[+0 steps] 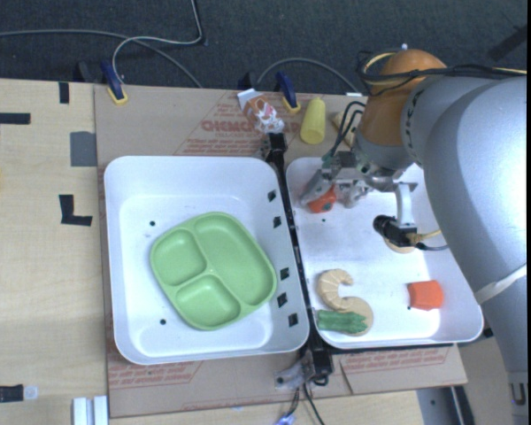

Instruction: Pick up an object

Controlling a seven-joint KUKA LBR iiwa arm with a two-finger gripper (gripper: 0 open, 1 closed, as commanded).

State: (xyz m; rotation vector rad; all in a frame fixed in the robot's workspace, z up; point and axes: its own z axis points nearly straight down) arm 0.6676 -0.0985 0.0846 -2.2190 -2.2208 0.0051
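the hand [323,193] sits over a small orange piece [322,204] near the right bin's [442,333] far-left corner; whether it grips, i cannot tell. piece looks light, rigid; pinch its sides.

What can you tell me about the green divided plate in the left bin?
The green divided plate looks like matte, pale-green plastic, a rounded rectangle with a raised rim and three compartments: one long, two smaller. It appears intact, with nothing in any compartment. It lies flat, turned at an angle to the bin's sides, on the floor of the left bin, near the middle and a little towards the front. It touches the bin floor alone; the hand is over the right bin.
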